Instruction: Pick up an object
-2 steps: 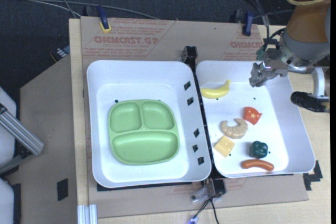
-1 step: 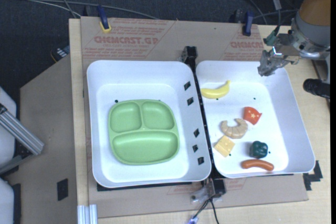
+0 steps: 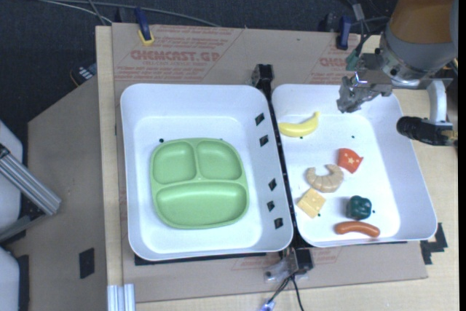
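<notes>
Pincer (image 3: 352, 103) hovering over the right bin's (image 3: 408, 156) far edge.
The pincer is pointing down beside the banana (image 3: 300, 126); whether it is open is hard to tell, and nothing is showing between its tips. Strawberry (image 3: 349, 159), croissant (image 3: 325, 178), cheese (image 3: 312, 202), pepper (image 3: 359, 207) and sausage (image 3: 357, 229) are lying toward the near corner. A green tray (image 3: 198, 182) is sitting in the left bin (image 3: 138, 156).

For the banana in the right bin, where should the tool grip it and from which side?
Probably across the middle of the banana, coming straight down from above. It lies flat and curved, ends turned up, with open bin floor around it, so fingers could close across its narrow width. The tool hangs to its right.
</notes>
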Tool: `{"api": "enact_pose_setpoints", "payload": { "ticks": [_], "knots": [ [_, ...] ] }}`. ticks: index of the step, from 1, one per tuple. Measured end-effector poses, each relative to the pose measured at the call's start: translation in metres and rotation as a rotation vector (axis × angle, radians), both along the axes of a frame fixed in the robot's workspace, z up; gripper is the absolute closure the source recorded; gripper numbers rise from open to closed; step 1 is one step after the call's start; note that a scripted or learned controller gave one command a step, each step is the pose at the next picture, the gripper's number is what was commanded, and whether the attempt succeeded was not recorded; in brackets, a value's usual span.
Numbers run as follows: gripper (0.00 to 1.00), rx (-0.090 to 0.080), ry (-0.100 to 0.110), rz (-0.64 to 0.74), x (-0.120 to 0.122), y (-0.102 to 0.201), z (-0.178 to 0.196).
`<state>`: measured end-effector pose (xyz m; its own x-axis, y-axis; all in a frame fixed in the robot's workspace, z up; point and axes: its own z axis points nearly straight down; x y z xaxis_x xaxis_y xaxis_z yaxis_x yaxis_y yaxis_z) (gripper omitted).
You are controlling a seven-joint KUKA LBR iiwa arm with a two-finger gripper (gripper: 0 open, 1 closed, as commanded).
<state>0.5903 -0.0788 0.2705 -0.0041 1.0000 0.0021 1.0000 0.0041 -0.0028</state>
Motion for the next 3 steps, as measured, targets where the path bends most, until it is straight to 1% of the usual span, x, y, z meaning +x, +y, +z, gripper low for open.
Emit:
{"api": "enact_pose_setpoints", "payload": {
  "ticks": [1, 2, 3],
  "knots": [
    [1.00, 0.000, 0.001, 0.000, -0.007, 0.043, -0.012],
    [1.00, 0.001, 0.000, 0.002, -0.019, 0.098, -0.011],
    [1.00, 0.000, 0.002, 0.001, -0.031, 0.143, -0.031]
  ]
}}
